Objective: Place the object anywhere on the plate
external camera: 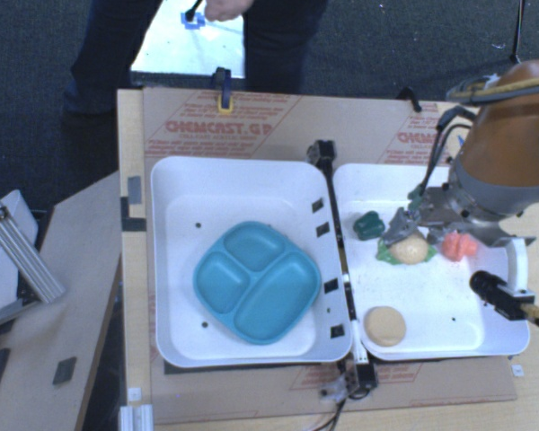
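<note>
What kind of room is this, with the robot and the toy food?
Probably a robot lab: a robot arm reaches over two white bins on a cardboard-covered bench, with toy food and a blue plate.

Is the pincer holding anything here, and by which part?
Cannot be told: the pincer sits at the yellowish toy food, but no grip shows.

I see my claw [404, 232] low in the right bin [431, 326], touching a pale yellowish food piece [410, 251]. Green pepper [369, 225] just left, pink item [458, 245] right, blue plate [256, 281] far left, bun [385, 325] nearer me.
</note>
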